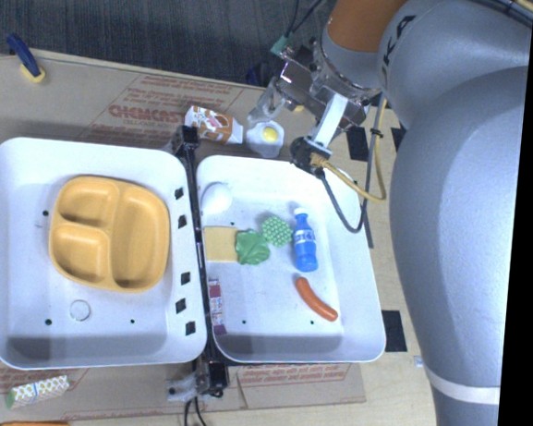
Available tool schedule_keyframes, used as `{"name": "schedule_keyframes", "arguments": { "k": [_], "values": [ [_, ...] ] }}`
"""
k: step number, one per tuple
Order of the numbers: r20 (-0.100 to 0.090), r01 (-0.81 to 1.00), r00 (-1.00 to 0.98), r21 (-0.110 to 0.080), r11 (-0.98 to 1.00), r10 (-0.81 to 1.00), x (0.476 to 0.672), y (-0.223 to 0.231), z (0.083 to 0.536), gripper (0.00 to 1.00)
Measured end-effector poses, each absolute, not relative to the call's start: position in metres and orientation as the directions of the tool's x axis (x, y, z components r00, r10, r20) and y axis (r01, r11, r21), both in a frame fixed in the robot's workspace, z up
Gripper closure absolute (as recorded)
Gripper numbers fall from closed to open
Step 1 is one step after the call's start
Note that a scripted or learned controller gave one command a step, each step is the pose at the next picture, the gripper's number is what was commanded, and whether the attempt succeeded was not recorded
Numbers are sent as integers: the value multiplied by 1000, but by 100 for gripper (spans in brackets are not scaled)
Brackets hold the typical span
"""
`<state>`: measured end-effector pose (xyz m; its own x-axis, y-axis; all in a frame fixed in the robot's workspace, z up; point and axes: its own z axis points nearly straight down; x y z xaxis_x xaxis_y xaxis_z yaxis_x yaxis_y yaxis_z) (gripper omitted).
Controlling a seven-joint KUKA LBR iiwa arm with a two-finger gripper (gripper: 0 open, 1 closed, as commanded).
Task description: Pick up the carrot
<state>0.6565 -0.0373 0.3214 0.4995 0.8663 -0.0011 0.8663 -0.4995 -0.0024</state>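
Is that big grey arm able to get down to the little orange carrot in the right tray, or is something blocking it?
Probably yes. The carrot lies alone on the bare floor of the right bin, with the blue bottle a little behind it and nothing on top. The gripper hangs above the bin's far edge.

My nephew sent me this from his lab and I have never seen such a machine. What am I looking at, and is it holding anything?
This is one camera fixed above a bench, looking down at a slant. The big grey shape with an orange band is a robot arm reaching in from the right. Its hand hangs over the far edge of the right bin; nothing shows in it. That bin holds an orange carrot, a blue bottle, green toy vegetables and a white egg-like piece. The left bin holds a yellow divided tray.
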Motion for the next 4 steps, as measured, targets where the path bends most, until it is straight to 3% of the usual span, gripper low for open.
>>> {"name": "schedule_keyframes", "arguments": {
  "k": [1, 2, 3, 4],
  "values": [
    [-3, 871, 490, -7, -490, 871, 656, -36, 331, 100],
    [-1, 924, 383, -6, -383, 924, 656, -8, 293, 100],
    [-2, 933, 360, -7, -360, 933, 656, 72, 274, 100],
    [-1, 928, 372, -2, -372, 928, 600, 31, 413, 100]
  ]
}}
